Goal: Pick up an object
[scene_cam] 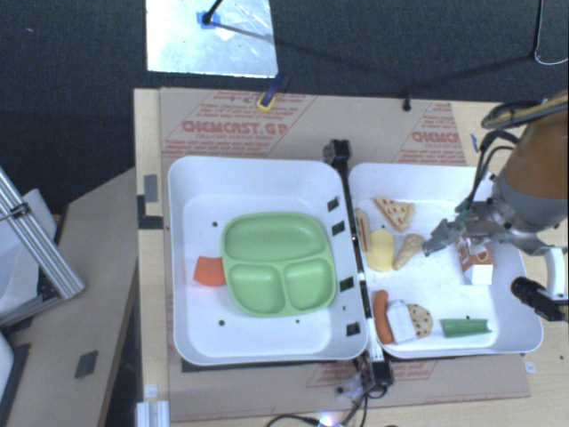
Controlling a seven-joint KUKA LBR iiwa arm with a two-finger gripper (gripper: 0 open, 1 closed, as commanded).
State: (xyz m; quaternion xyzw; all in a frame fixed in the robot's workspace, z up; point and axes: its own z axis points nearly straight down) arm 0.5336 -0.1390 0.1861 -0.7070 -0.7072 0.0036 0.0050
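The right bin (511,327) holds several toy foods. A pizza slice (394,212) lies at the back, with a hot dog (362,229) along the left wall. A yellow piece (380,249) and a beige piece (407,251) lie in the middle. At the front are an orange sausage (382,316), a cookie (420,320) and a green piece (465,326). My gripper (438,238) hangs over the bin's middle, just right of the beige piece, pointing left. A red and white carton (474,256) lies under the wrist.
The left bin (191,327) holds a green divided plate (276,263) and a small orange piece (210,271). A black divider with clips (348,238) runs between the bins. The arm's dark hardware (538,296) overhangs the right bin's right wall.
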